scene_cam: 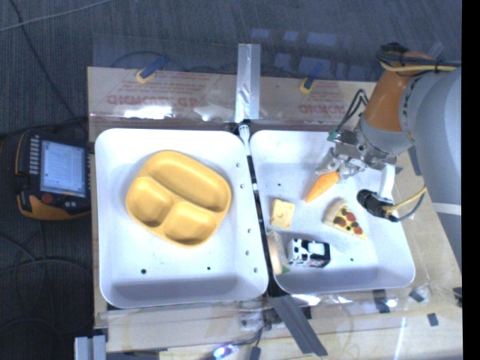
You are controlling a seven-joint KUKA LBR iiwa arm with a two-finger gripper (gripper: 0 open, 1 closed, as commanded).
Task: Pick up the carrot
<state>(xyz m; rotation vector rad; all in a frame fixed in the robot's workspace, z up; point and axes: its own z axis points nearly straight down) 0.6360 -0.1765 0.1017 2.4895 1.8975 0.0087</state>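
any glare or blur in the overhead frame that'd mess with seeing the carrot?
Camera view: glare on the clear tape behind the bins and on the left bin rim; the yellow tray has soft highlights; the carrot is evenly lit and reasonably sharp, with the gripper at its thick end.

We see bright light from above. The two white bins (180,291) shine so much that their rims almost wash out. The clear tape (187,100) behind them glares. Shadows are soft and small. Everything looks a little fuzzy.
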